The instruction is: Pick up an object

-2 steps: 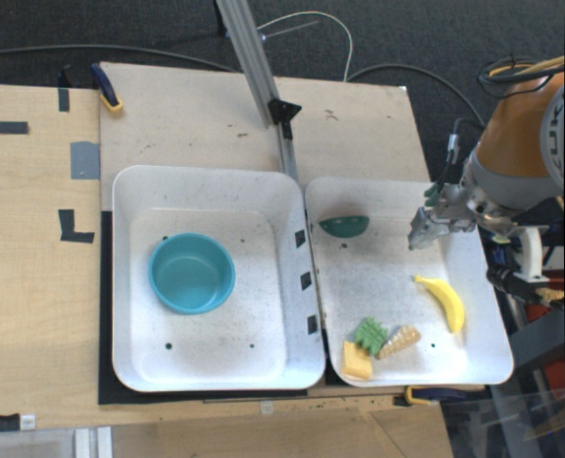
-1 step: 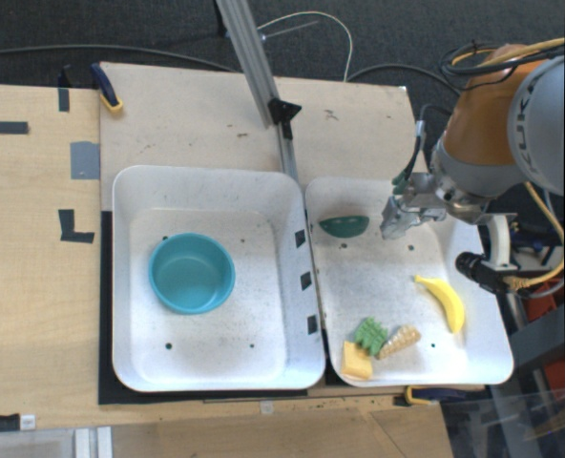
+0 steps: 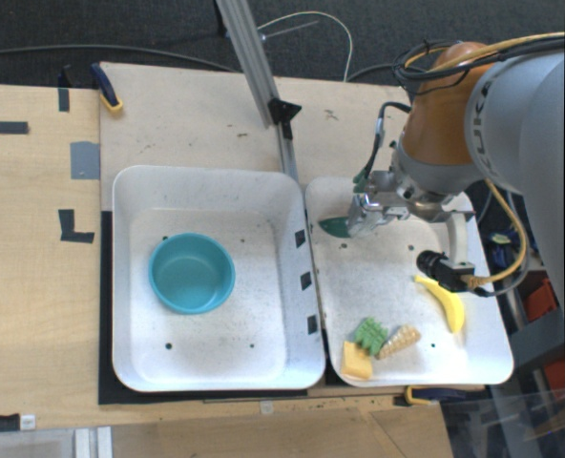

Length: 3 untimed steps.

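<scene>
**Over the right bin's far-left corner: gripper low beside a green piece**

Far left of the gripper [image 3: 362,219], a teal bowl [image 3: 192,273] sits alone in the left bin [image 3: 254,246], well apart from it and not the likely target.

Just left of the gripper, touching it or nearly so, lies a small dark green piece [image 3: 334,226] on the floor of the right bin [image 3: 387,280], hard by the wall between the bins. I take this as the object in play. It looks flat, thin and light, probably stiff plastic, so it could skid on the smooth floor or flip against the wall. Best hold, in my judgement, is across its narrow width, near the end closest to the gripper.

The gripper hangs low, tip angled left. Whether it is spread or closed cannot be told, nor whether the piece is caught.

Nearer the camera than the gripper sit a yellow block [image 3: 356,363], a green toy [image 3: 368,333] and a tan piece [image 3: 400,341], bunched together.

Right of the gripper and nearer lies a banana [image 3: 445,301].

Above the gripper and to its right, the arm [image 3: 445,132] comes in bent steeply down at the wrist.
</scene>
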{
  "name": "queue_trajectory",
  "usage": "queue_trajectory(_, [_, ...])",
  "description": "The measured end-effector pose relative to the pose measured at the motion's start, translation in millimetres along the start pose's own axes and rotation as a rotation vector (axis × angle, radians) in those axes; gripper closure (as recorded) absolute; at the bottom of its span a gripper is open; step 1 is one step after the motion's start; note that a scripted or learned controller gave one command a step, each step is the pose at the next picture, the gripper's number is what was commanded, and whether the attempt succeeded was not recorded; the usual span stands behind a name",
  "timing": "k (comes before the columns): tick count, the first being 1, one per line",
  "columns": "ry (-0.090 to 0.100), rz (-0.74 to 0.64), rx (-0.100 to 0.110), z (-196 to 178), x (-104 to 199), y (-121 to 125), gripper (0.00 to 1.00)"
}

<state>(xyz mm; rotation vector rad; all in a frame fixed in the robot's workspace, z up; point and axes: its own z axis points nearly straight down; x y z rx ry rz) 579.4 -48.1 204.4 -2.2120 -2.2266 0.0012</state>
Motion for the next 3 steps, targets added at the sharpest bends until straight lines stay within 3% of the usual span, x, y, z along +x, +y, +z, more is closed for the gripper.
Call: queue_trajectory(3, [0.000, 0.000, 0.000, 1.1, 147.0, 1.8, 1.00])
